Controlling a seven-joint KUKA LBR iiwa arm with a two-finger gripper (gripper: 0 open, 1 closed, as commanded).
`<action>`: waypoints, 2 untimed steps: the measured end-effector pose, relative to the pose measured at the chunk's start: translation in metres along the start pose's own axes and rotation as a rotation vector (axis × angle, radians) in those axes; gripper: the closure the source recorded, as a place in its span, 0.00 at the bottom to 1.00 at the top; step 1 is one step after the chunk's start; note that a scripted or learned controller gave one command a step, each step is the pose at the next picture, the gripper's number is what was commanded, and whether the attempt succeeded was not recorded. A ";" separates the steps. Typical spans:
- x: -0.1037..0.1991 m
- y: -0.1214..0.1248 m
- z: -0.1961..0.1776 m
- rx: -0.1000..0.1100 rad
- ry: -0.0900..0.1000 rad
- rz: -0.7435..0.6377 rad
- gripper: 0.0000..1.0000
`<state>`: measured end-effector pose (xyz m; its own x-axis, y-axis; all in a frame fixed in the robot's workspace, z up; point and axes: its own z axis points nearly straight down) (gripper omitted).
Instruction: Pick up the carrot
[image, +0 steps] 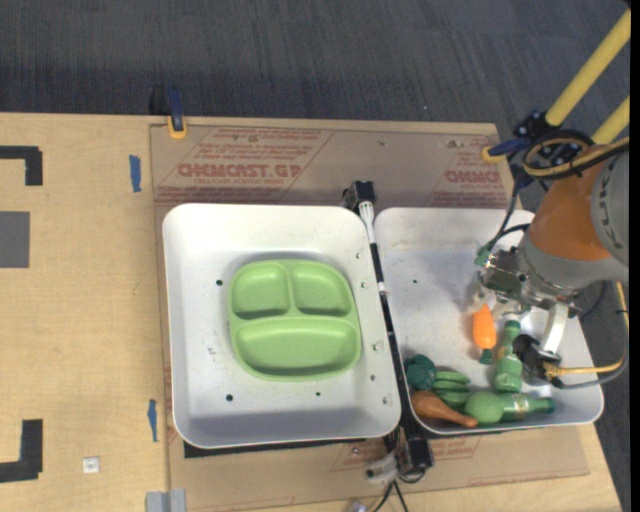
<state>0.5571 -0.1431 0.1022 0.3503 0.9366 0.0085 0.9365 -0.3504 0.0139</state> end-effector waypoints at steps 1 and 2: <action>-0.014 -0.051 0.009 -0.008 -0.006 -0.318 1.00; 0.095 0.068 -0.087 0.004 -0.002 -0.135 1.00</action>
